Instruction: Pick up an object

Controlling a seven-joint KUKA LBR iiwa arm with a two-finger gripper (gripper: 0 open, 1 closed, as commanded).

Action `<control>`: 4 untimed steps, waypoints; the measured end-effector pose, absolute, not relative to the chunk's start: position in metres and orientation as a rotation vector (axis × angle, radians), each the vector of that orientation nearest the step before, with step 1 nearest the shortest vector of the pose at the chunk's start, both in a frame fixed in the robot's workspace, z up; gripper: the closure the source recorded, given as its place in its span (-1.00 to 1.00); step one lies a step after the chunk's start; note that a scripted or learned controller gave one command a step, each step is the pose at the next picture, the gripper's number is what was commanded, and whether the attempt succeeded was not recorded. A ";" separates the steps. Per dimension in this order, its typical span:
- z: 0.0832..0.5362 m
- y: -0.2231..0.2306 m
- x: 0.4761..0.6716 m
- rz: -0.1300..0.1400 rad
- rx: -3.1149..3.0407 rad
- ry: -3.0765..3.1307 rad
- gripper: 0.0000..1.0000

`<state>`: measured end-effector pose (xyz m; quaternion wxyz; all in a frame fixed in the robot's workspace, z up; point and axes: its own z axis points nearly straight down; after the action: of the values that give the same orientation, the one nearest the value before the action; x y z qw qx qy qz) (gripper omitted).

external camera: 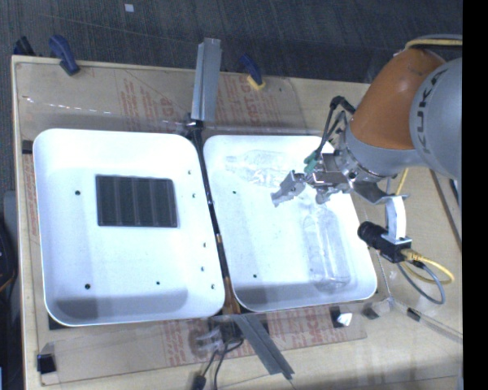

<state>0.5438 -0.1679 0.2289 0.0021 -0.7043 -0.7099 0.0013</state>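
My gripper (288, 189) reaches in from the right and sits over the upper middle of the right bin (252, 283). A clear plastic bottle (256, 167) lies just up and left of it, near the bin's far wall. A second clear plastic bottle (325, 246) lies lengthwise along the bin's right side, below the gripper. Both are faint against the white floor. Nothing is visibly held. A dark ribbed rectangular block (137, 201) lies flat in the middle of the left bin (57, 169), far from the gripper.
A grey metal bar (206, 80) stands at the back between the bins, and another bar (260, 348) lies at the front. Blue clamps (65, 54) grip the bench's far edge. The arm's orange band (390, 96) hangs over the right bin's far right corner.
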 end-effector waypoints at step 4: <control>0.268 -0.165 0.547 0.009 -2.186 -2.247 1.00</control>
<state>0.5465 -0.1654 0.2675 0.0032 -0.6974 -0.7167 0.0028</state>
